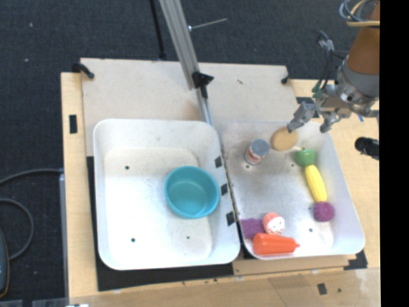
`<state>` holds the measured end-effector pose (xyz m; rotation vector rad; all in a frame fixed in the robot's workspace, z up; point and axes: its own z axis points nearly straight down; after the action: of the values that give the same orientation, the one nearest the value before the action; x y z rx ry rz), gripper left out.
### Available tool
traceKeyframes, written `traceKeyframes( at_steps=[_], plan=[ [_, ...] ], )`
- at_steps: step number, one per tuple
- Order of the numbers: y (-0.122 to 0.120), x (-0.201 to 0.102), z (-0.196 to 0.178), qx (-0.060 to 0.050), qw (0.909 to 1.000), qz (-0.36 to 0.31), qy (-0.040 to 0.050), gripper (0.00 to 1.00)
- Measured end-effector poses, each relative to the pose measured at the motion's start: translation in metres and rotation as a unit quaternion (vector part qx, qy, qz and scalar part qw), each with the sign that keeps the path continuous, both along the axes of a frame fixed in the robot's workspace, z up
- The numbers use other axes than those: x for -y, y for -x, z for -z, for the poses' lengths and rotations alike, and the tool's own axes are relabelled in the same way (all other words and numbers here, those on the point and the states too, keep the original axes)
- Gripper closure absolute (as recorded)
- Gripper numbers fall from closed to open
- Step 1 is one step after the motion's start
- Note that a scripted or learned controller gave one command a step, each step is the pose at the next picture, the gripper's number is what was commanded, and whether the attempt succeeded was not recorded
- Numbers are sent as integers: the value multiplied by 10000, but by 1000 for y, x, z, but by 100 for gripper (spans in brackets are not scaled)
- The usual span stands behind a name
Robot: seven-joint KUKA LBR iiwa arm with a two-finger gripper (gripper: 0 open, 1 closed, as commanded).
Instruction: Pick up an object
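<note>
My gripper point(313, 121) hangs open above the right bin's point(348, 232) far right corner, its two fingers spread with nothing between them. Just left of and below the left finger lies a tan round object point(282, 139). Next to that stands a small can with a blue-grey top point(257, 151). A yellow corn cob with a green end point(313, 176) lies below the gripper, and a purple ball point(323, 211) sits under it. At the bin's near edge lie an orange carrot-like toy point(275, 244), a small pink and white figure point(273, 222) and a purple piece point(251, 226).
The left bin point(128, 248) holds a teal bowl point(191, 192). A slanted metal pole point(182, 37) runs from the top down to the divide between the bins. The arm's grey wrist and orange band point(365, 53) stand at the right edge.
</note>
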<state>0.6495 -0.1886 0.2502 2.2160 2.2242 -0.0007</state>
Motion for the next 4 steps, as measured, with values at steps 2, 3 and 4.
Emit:
traceKeyframes(
  at_steps=[2,3,4],
  plan=[
    [-5,1,58,-8,10000,-8,7,0],
    [-10,6,118,-21,10000,-3,5,0],
    [-10,7,150,-9,10000,-3,4,0]
  ],
)
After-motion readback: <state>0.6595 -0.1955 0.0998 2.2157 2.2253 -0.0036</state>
